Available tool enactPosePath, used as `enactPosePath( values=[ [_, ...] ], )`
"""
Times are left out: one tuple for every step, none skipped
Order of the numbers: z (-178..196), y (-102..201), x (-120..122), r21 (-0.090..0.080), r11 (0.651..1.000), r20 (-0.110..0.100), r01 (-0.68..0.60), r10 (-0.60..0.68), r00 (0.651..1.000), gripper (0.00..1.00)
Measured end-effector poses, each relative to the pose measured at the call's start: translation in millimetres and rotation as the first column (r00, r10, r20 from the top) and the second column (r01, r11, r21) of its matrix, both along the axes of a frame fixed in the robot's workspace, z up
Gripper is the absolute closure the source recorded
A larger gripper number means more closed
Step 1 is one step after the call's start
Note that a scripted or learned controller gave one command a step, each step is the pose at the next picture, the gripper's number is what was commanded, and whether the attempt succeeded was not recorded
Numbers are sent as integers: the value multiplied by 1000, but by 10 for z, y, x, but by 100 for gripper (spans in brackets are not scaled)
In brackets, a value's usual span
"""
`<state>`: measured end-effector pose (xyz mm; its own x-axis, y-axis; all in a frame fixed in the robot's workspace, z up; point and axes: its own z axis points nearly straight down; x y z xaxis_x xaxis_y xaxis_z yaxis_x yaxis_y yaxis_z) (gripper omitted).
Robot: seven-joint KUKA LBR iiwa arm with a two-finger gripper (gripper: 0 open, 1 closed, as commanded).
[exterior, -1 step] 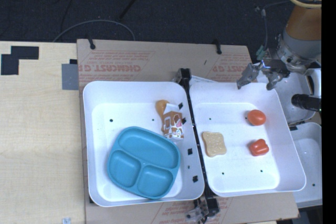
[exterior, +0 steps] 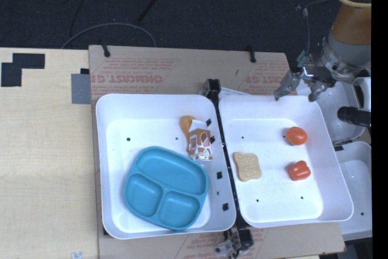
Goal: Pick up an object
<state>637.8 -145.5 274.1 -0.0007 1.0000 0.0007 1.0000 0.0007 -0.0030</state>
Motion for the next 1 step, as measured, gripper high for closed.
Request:
enactPosePath(
  values=[
    [-638,-21,-1,0,1000,-4,1,-1,1000,0]
  ],
)
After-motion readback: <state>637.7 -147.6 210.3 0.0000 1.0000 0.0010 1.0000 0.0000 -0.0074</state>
